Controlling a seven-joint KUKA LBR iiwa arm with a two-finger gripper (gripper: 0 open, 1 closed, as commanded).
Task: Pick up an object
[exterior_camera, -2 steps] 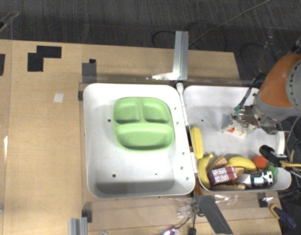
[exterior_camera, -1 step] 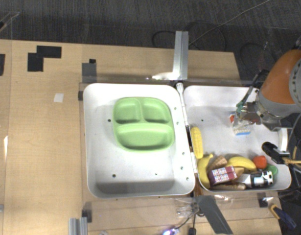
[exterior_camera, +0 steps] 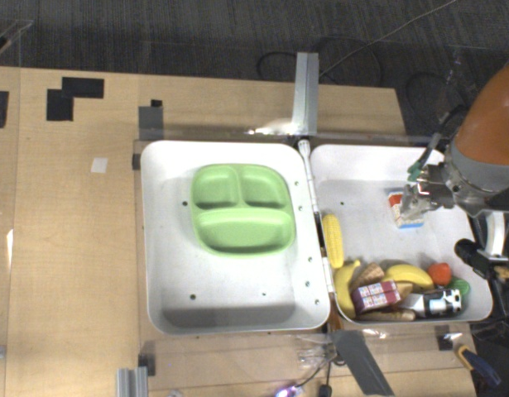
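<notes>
My gripper (exterior_camera: pixel 418 195) hangs over the right part of the right bin (exterior_camera: pixel 362 176), on the grey arm with its orange band (exterior_camera: pixel 494 122). Directly under and just left of it is a small white carton with red and blue print (exterior_camera: pixel 402 209); whether it rests on the bin floor or is lifted cannot be told. Along the bin's front lie a corn cob (exterior_camera: pixel 332 236), two bananas (exterior_camera: pixel 408 275), a brown-and-white box (exterior_camera: pixel 376 294), a dark can (exterior_camera: pixel 441 303) and a red tomato (exterior_camera: pixel 439 272).
The left bin (exterior_camera: pixel 159 246) holds a green divided plate (exterior_camera: pixel 242 208). A metal post (exterior_camera: pixel 307 89) stands behind the seam between the bins. Bare white floor shows in the right bin's back left part.
</notes>
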